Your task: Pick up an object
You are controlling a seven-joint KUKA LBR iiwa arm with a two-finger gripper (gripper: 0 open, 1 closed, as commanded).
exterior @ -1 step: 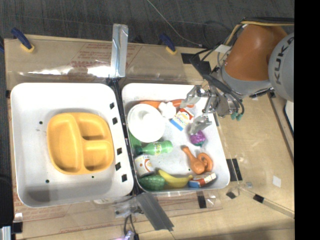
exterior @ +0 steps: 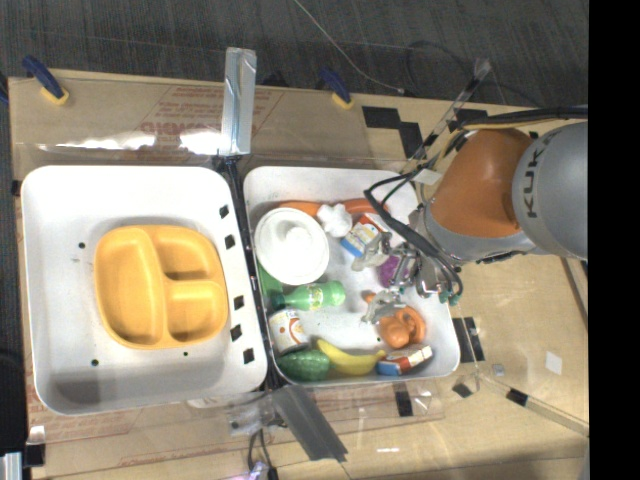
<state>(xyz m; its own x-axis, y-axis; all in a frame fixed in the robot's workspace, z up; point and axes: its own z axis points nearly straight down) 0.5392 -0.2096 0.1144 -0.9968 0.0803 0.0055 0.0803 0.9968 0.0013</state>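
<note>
Over the right bin (exterior: 300,180), the gripper (exterior: 400,280) hangs just above the orange toy (exterior: 402,328); whether its jaws are wide or narrow, I cannot tell.

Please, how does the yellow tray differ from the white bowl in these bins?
The yellow tray is rounded-rectangular with divided compartments; the white bowl is round and undivided. The tray lies alone in the left bin; the bowl sits crowded among items in the right bin. The tray looks larger. Both lie open side up.
</note>
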